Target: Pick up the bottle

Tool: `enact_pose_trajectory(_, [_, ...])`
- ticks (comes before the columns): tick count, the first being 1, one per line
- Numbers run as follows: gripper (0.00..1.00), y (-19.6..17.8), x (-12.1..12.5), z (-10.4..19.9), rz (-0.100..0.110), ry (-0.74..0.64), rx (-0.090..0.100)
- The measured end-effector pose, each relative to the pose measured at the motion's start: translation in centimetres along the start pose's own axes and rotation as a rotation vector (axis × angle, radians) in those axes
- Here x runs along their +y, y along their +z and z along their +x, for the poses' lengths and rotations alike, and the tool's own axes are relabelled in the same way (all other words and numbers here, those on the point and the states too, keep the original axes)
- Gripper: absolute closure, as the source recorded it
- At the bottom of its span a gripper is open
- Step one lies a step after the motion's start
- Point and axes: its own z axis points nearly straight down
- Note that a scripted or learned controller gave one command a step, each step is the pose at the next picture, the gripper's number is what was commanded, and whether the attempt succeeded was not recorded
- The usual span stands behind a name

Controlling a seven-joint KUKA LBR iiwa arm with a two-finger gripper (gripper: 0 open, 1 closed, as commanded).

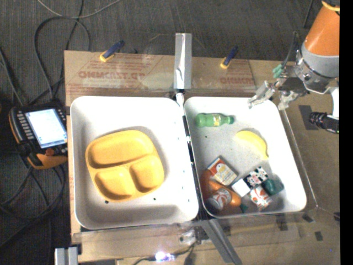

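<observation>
A small green bottle (215, 120) with a pale label lies on its side at the back of the right bin (291, 153), cap end pointing left. My gripper (271, 99) hovers over the bin's back right corner, to the right of the bottle and apart from it. It is open, with nothing between its fingers (257, 99).
The right bin also holds a yellow banana-shaped piece (253, 141), a small carton (223, 171), an orange-red container (220, 197), a black-and-white cube (256, 176) and a dark green item (273, 186). A yellow divided tray (127, 163) lies in the left bin (83, 115).
</observation>
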Motion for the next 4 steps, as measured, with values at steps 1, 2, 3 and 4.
enact_pose_trajectory(1, [0.00, 10.9, 3.6, 3.7, 0.000, -0.072, 0.000])
enact_pose_trajectory(2, [0.00, 17.3, 4.7, 5.9, -0.001, 0.103, -0.003])
enact_pose_trajectory(3, [0.00, 19.1, -2.5, 5.5, -0.014, -0.029, -0.003])
enact_pose_trajectory(4, [1.00, 18.0, -2.4, 5.4, -0.018, -0.028, -0.003])
